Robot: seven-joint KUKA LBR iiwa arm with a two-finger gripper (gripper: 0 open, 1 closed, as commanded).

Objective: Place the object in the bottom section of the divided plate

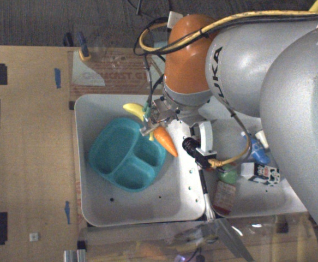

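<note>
A teal divided plate (127, 154) lies in the left white bin (93, 201), tilted on the bin floor. My gripper (151, 127) hangs over the plate's right rim, below the orange wrist band. An orange toy carrot (166, 141) has its thick green-topped end between the fingers and points down-right, over the plate's edge and the bin floor. The gripper is shut on that end. A yellow banana (134, 111) lies just above the plate, touching the gripper's left side.
The right bin (268, 206) holds a blue item (260, 153), a green item (228, 175), a brown packet (224, 196) and a black-and-white box (265, 173). The grey arm covers most of it. A cable (224, 160) loops near the divider.
</note>
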